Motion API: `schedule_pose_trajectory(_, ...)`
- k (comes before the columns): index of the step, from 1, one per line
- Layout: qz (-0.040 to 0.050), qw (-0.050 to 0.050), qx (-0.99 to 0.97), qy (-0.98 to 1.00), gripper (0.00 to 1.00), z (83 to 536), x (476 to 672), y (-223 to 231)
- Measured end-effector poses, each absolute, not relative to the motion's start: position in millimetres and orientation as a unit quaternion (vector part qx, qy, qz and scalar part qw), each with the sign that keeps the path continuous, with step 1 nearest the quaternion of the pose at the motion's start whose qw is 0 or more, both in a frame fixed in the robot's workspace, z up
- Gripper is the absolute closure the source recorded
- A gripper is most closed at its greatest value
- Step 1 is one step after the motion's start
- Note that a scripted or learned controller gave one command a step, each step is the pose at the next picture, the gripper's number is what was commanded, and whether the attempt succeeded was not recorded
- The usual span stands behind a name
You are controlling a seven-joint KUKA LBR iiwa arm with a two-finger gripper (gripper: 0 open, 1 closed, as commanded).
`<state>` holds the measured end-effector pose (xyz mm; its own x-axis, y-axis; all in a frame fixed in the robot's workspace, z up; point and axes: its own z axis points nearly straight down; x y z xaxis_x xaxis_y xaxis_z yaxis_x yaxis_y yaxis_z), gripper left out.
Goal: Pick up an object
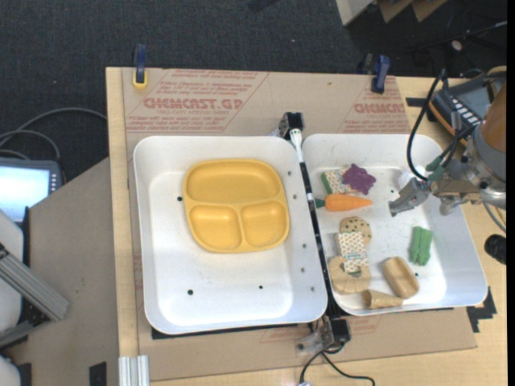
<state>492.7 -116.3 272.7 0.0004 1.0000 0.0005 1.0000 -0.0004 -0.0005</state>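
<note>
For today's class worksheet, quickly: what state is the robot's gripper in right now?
Gripper: over the right bin, with nothing visibly held; open or closed cannot be told.

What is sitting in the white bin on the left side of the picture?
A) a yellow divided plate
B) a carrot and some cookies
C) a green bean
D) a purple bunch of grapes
A. The left bin holds the yellow divided plate, while the carrot, the cookies, the green piece and the purple grapes all lie in the right bin.
</note>
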Motion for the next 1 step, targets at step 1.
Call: schedule_pose_trajectory(1, 0.0027, 0.002, -0.709, -0.705, 0.00, 159.1, 527.0, -193.8)
